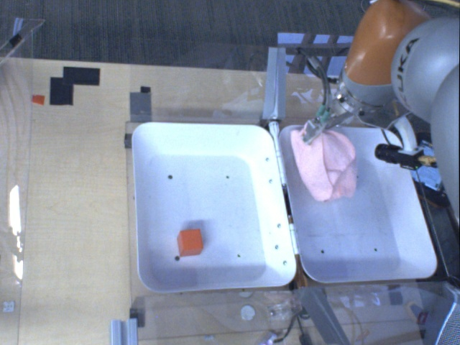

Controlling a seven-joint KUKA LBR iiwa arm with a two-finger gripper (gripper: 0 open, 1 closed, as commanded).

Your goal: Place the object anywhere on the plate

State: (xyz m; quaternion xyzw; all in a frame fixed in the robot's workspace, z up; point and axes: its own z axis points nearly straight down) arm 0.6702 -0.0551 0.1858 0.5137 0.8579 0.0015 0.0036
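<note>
A small orange cube (190,242) lies in the left bin (215,149), toward its front left. A pink plate-like thing (328,165) sits in the back left part of the right bin (374,257); it looks tilted or folded, with its upper left edge up at the gripper. My gripper (313,131) is right at that upper left edge, reaching down from the arm's orange wrist band (377,38). The cube is far from the gripper, across the divider between the bins.
A metal bracket (273,85) stands at the back between the two bins. A black cable fitting (395,154) juts over the right bin's right side. Black markers (72,83) lie on the wooden bench at the left.
</note>
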